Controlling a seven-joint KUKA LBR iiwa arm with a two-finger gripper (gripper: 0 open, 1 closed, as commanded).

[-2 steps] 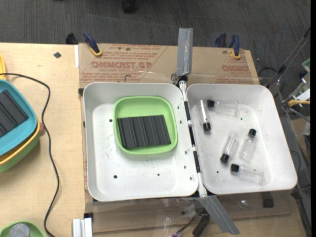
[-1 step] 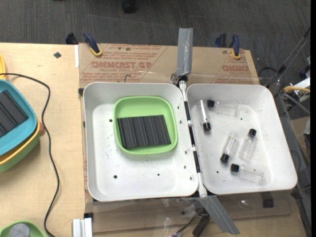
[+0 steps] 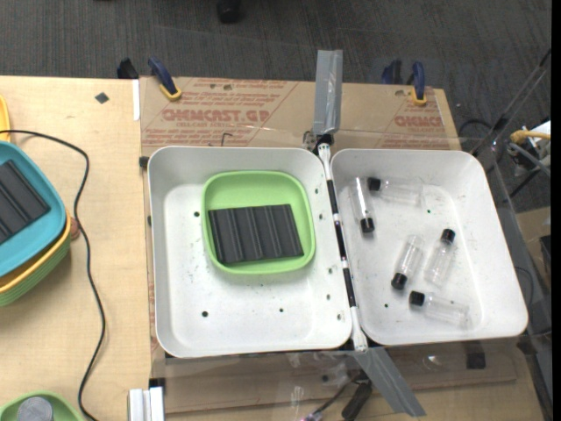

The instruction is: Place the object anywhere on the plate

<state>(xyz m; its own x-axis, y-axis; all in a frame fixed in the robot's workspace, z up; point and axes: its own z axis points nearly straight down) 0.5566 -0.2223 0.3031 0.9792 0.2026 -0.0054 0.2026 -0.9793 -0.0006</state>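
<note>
Front vial: clear plastic vial with a black cap [image 3: 438, 307] lying closest to the front edge of the right white bin [image 3: 480, 235], cap pointing left, long axis roughly along that front edge.
Other vials: four more of the same kind. Two [image 3: 406, 260] [image 3: 441, 254] lie side by side mid-bin, both tilted a bit off front-to-back. A long one [image 3: 365, 204] runs along the left wall. One [image 3: 390, 189] sits near the back left corner.
Task's thing: honestly can't say which vial is "the object"; all of them are in the right bin.
Plate: green squarish plastic plate [image 3: 259, 181] in the left white bin [image 3: 254, 310], toward its back, with a dark ribbed slab [image 3: 259, 233] lying on it.
Key relation: plate is straight left of the vials, across the shared rim between the bins, so whatever gets picked has to travel left over that rim.
Pincer: can't tell its state from this shot.
Hard to see: the clear vial bodies wash out against the white bin; the caps are the only solid cue.
</note>
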